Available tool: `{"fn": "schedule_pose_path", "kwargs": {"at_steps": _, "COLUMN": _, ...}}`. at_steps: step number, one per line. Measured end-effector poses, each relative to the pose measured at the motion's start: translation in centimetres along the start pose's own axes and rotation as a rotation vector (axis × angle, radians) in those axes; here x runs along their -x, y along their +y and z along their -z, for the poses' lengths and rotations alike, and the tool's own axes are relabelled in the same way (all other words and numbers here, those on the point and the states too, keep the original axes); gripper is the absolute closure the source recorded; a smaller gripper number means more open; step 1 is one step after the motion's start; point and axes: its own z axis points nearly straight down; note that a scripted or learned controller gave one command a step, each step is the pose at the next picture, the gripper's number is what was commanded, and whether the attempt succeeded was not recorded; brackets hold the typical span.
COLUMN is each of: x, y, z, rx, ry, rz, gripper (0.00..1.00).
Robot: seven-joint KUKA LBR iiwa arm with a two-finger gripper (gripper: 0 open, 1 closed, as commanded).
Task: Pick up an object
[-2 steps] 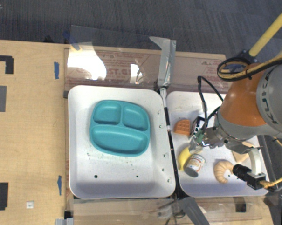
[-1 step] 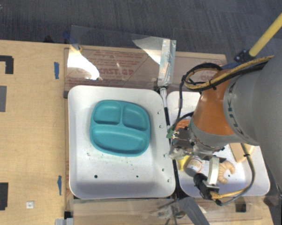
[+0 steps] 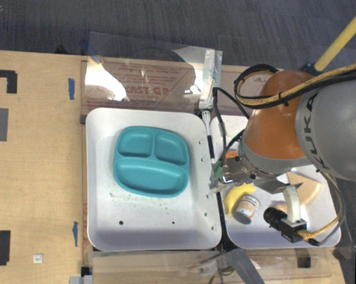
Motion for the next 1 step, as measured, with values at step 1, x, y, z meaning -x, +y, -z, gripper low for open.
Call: {"fn": "schedule_pose_path", "kwargs": {"at_steps": 1, "x": 5.19, "y": -1.15, "z": -2.2, "rx": -0.004, "ry": 0.003, "rz": 0.392, "gripper": 1.0}}
